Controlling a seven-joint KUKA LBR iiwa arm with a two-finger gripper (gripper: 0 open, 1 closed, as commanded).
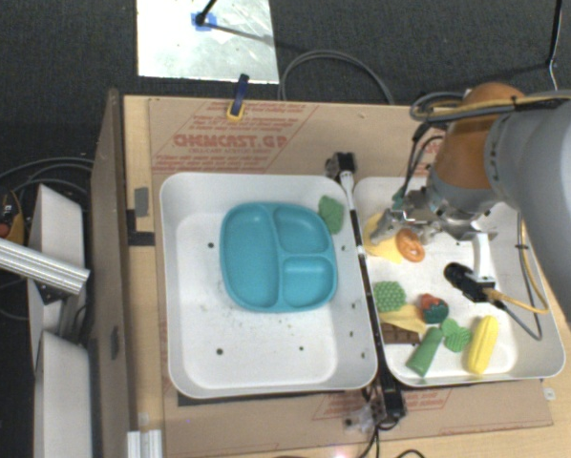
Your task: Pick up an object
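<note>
The gripper (397, 225) of the grey arm is seen low over the upper left of the right bin (526, 346), close to the wall shared with the left bin (266, 351); whether it is open or closed cannot be told from this angle. The nearest candidate for the pick is judged to be an orange ring (412, 249) lying on a yellow piece (386, 249), just beside the gripper. A clean lift would be best served by a straight descent centred on the ring, clear of the bin wall, so that one piece is taken and the other is not dragged along.

Further toys are gathered along the right bin's lower half: a bumpy green piece (390, 296), a small red-and-green piece (432, 306), a green cylinder (424, 353) and a yellow corn cob (481, 343). The left bin is occupied by a teal divided plate (276, 256), with a green piece (332, 214) at the plate's upper right corner. Both bins are carried on a board-covered surface (228, 132).
</note>
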